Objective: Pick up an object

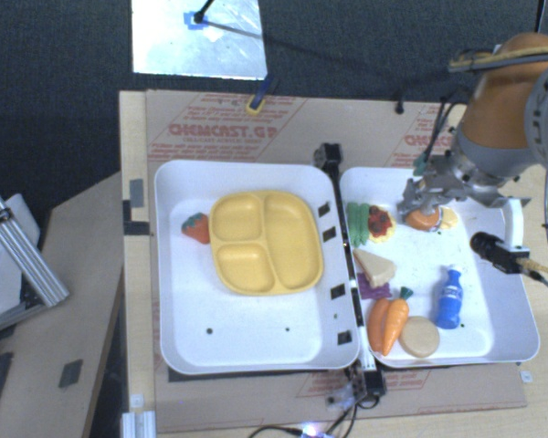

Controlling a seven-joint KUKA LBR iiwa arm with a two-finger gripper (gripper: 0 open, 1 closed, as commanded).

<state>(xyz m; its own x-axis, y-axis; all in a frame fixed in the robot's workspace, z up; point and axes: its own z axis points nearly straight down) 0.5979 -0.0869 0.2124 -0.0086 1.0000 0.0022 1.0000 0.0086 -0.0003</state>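
White plastic forms the left bin (169,272), where one yellow divided plate (260,242) and one strawberry (196,228) are held. One green vegetable (357,223), one cheese wedge (374,266), one carrot (388,322), one round biscuit (420,338) and one blue bottle (449,297) are held in the right bin (516,327). An orange piece (426,218), perhaps food, is covered by the gripper (423,202); its grip cannot be told.

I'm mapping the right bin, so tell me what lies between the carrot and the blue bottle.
In the camera view, a round beige disc lies low between the carrot and the blue bottle; the white bin floor above it is bare.
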